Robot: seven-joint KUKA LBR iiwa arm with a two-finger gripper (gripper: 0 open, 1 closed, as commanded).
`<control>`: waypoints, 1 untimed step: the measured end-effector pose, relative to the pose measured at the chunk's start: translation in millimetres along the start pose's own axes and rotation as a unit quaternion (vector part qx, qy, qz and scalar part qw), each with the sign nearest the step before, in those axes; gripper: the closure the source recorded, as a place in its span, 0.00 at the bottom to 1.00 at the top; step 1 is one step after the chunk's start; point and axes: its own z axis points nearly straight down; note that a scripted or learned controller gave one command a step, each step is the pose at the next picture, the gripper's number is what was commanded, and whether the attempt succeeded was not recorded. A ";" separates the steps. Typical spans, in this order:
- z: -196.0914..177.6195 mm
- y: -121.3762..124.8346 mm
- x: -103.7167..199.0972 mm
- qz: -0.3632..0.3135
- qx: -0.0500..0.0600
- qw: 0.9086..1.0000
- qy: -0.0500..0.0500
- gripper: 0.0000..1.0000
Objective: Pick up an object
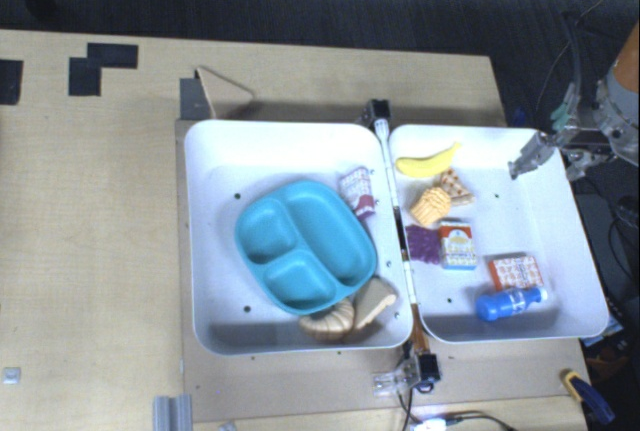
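The bench (90,249) is showing a pale, matt wood-grain surface. Resting on it, both white bins (215,219) are looking like smooth moulded plastic with a soft sheen. The blue divided tray (303,244) in the left bin is appearing as smooth, slightly glossy plastic. The blue bottle (510,302) in the right bin is looking like glossy plastic.

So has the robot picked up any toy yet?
Not yet. Nothing looks done: the banana, waffle, red box and blue bottle all lie in the right bin. In hand: the end effector sits over that bin's upper right edge, with nothing seen in it. Left to do: come down on one toy, grip it and lift it.
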 end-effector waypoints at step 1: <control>177.4 14.1 27.5 0.000 -0.002 1.000 0.000 0.00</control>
